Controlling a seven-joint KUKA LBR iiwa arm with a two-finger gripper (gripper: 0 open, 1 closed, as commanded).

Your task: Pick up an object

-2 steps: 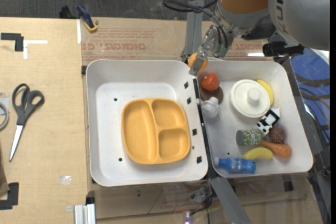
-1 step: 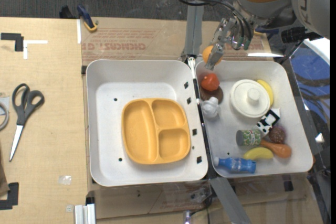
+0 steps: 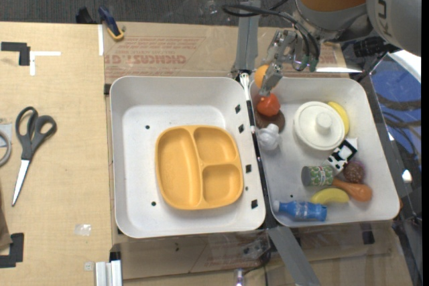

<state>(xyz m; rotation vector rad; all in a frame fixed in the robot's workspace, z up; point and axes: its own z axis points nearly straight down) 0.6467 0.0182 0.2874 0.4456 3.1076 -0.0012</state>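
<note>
My gripper hangs over the far left corner of the right bin. A small orange object sits right against it at the bin's rim; whether it is gripped is unclear. Just below lies a red ball-like item on a brown disc. Further into the bin are a white lidded pot, a yellow piece, a small white lump, a checkered cube, a green can, a dark ball, a carrot, a yellow fruit and a blue bottle.
The left bin holds a yellow divided plate. Scissors lie on the wooden bench at the far left. A blue clip sits at the back by the cardboard sheet. The arm's cables hang over the right bin's far side.
</note>
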